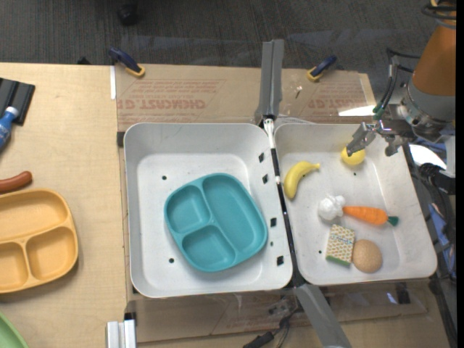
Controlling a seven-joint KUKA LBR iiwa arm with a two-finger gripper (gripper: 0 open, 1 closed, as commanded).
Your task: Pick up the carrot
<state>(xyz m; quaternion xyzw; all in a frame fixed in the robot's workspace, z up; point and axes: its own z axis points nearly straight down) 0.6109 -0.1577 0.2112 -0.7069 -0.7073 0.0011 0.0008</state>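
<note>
Orange and untouched, the carrot (pixel 366 215) lies flat on the floor of the right bin (pixel 424 256), below the gripper (pixel 373 142) and toward the camera, well apart from it. The gripper hangs over the bin's far edge, its fingers spread with nothing between them, a small yellow item (pixel 353 157) just beside it. By my reading nothing is done yet: reach, descent, grasp and lift all remain.
</note>
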